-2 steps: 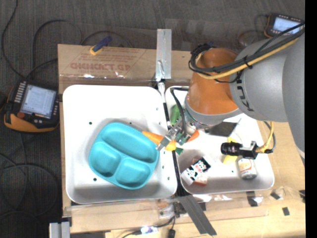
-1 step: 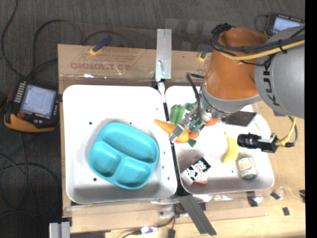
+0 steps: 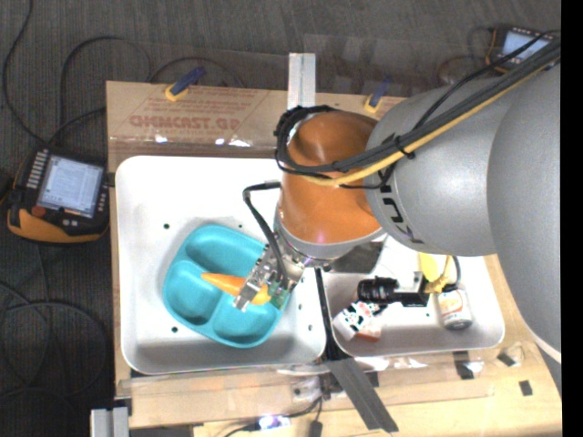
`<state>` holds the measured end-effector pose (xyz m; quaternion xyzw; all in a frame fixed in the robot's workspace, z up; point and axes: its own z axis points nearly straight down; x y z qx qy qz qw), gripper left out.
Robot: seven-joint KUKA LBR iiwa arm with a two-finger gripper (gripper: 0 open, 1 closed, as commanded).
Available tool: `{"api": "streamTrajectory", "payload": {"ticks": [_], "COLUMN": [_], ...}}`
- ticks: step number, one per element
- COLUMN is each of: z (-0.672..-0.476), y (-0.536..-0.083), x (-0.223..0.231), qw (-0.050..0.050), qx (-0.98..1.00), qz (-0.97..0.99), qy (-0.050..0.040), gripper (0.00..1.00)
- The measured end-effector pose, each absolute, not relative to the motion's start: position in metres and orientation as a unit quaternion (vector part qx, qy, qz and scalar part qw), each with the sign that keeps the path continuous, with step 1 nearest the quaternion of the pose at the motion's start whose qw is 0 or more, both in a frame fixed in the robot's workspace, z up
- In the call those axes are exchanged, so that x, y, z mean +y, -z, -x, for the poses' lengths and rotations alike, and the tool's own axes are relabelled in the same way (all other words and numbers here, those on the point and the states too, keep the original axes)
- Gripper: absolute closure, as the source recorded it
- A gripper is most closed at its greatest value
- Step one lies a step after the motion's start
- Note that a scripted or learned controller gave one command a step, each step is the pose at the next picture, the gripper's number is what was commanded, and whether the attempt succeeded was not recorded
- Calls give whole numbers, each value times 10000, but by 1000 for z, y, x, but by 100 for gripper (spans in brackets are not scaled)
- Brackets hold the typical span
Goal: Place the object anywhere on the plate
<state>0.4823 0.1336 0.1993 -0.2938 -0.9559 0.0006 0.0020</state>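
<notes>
Carrot-like orange object (image 3: 221, 281) lies across the teal plate (image 3: 196, 303) in the left bin (image 3: 146, 244), its thick end at about four o'clock of the plate, right at the pincer (image 3: 256, 291). It seems clenched on that end, though the wrist crowds the view. For a clean finish, let go low over the plate's hollow and lift straight up, so nothing rolls. The arm's orange band (image 3: 328, 189) hides the bin's far right corner; small things in the right bin (image 3: 483, 335) are hard to name.
</notes>
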Motion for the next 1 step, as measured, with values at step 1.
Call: {"api": "streamTrajectory", "payload": {"ticks": [1], "z": [-483], "y": [-200], "x": [134], "qw": [17], "qx": [-9559], "qz": [2938], "qy": [-3], "gripper": [0]}}
